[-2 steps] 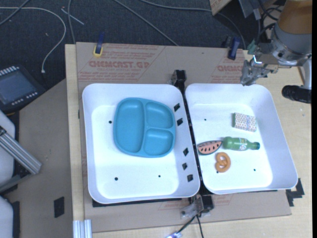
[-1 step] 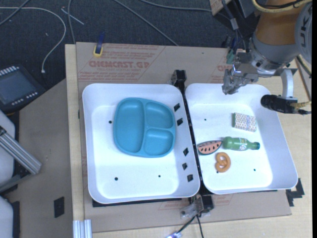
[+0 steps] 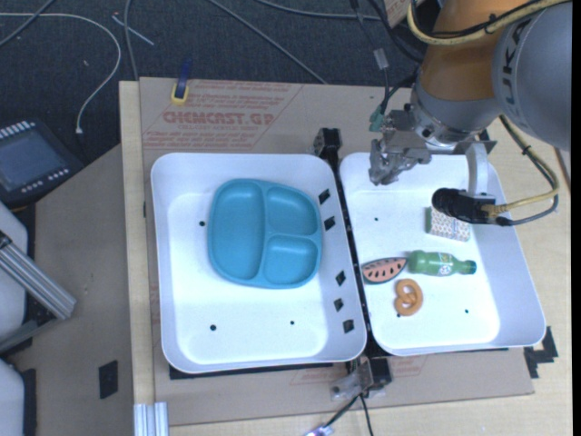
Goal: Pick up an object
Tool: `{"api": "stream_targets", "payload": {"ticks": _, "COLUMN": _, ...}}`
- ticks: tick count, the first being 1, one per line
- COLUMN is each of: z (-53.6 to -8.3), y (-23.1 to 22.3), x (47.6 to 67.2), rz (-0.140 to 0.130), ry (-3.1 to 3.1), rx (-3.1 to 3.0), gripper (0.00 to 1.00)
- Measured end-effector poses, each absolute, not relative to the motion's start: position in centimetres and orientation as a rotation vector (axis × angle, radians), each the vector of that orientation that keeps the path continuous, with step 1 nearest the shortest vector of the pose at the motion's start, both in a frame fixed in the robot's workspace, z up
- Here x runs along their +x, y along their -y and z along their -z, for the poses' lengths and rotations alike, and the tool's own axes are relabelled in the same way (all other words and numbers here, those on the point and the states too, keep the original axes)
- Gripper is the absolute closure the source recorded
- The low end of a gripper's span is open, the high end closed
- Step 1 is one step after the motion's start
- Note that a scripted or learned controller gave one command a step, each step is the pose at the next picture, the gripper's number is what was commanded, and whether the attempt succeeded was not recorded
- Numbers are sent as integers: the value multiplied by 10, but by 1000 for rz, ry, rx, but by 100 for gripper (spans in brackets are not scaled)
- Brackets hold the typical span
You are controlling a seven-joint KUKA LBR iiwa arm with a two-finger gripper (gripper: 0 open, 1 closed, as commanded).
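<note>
One pretzel (image 3: 408,296), one watermelon slice (image 3: 384,269), one green bottle (image 3: 439,263); gripper (image 3: 388,173) jaw state unclear.

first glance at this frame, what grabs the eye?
The blue divided plate lying alone in the left bin stands out most. Next is the arm's big orange band at upper right, with the gripper hanging over the far end of the right bin. Nearer the camera in that bin sit a green bottle, a watermelon slice and a pretzel, clustered together.
</note>
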State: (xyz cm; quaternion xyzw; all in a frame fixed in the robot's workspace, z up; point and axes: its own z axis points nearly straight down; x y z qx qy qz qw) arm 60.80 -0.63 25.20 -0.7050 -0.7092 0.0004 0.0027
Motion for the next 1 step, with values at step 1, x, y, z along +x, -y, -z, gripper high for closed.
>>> {"api": "stream_targets", "payload": {"ticks": 1, "z": -234, "y": -42, "x": 604, "rz": -3, "ry": 2223, "rx": -2214, "gripper": 100}}
